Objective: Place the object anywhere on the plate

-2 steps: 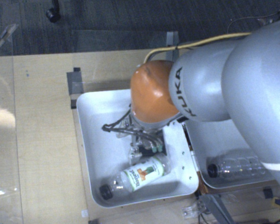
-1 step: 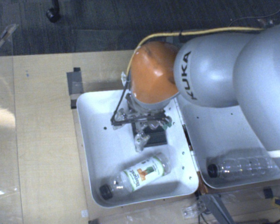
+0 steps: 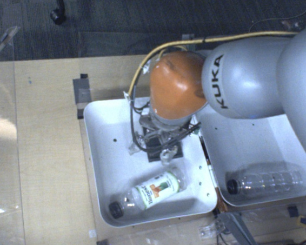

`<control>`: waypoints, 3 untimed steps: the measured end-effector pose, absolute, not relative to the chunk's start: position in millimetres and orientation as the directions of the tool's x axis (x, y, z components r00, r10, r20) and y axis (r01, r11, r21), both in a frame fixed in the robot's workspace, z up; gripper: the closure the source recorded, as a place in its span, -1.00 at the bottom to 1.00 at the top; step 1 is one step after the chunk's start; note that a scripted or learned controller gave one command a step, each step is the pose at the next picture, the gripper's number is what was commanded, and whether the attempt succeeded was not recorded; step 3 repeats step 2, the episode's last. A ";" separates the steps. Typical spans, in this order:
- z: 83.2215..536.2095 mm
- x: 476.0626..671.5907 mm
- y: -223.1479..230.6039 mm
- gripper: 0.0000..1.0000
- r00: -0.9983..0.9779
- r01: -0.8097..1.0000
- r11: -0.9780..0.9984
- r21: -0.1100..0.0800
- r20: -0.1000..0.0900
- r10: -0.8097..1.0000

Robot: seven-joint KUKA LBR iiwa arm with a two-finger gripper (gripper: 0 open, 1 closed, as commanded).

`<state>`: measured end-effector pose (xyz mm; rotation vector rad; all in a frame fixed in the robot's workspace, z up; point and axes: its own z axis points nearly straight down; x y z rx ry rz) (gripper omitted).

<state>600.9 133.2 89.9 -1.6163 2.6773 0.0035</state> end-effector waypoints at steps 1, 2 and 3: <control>123.0 625.3 152.4 -1.00 -0.428 -0.904 0.428 -0.005 -0.010 -0.904; 93.2 620.1 145.6 -1.00 -0.476 -0.879 0.477 -0.009 -0.015 -0.879; 93.2 620.1 145.6 -1.00 -0.476 -0.879 0.477 -0.009 -0.015 -0.879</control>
